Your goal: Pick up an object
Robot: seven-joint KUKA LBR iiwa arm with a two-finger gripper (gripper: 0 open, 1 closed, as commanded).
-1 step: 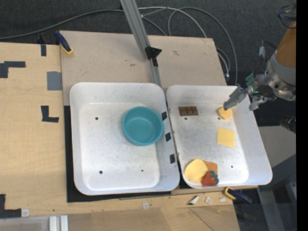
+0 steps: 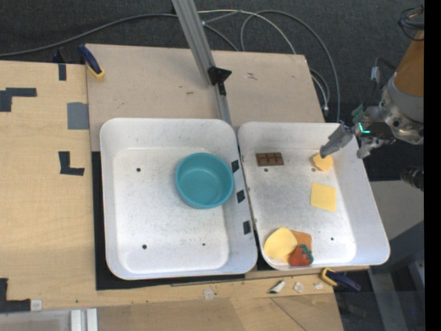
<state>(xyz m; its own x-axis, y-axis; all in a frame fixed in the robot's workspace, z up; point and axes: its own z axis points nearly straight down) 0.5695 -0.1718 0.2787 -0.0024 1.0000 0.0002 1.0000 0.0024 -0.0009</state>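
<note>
Bins sit side by side on the bench, and we see two of them, both white and shallow with tiny dark specks. The left bin (image 2: 124, 185) has a round teal bowl (image 2: 203, 179) in it, smooth and open at the top. The right bin (image 2: 358, 205) has the small things. Near its back wall lies a flat brown bar (image 2: 269, 159) with little squares, like chocolate. Toward the right side lies a flat yellow square (image 2: 323, 197), like a cheese slice. At the front we see a round yellow lump (image 2: 279, 243), an orange piece (image 2: 302, 238) touching it, and a small red thing with a green top (image 2: 300, 256), maybe a strawberry.

A grey metal pole (image 2: 196, 33) slants down from the top and ends just behind the gap between the bins. Black cables (image 2: 275, 19) curl over the dark floor behind the bench. A blue and yellow clamp (image 2: 91, 61) grips the back left corner of the board.

We see the gripper (image 2: 331, 152) reaching in from the right, low over the back right part of the right bin. A small yellow chunk (image 2: 322, 162) sits right at its tip. It looks like a little wedge, soft yellow and smooth. We cannot tell how the gripper is set, or if it holds the chunk.
</note>
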